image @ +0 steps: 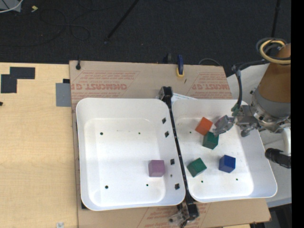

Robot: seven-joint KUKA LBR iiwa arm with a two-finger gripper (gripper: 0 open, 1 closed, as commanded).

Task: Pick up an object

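The right bin (pixel 237 189) holds an orange cube (pixel 204 125), a dark green cube (pixel 210 140), a brighter green cube (pixel 196 166) and a blue cube (pixel 227 163). A purple cube (pixel 156 167) lies in the left bin (pixel 95 127), near its lower right. My gripper (pixel 222 124) reaches in from the right, low over the right bin. Its tip sits just right of the orange cube and just above the dark green one. Nothing is visibly held between its fingers.
The arm's grey body and orange band (pixel 275 84) stand over the right bin's right rim. A black divider (pixel 172 141) with clips runs between the bins. Cardboard (pixel 123 82) lies under both bins, with a blue clamp (pixel 180 64) at its far edge.
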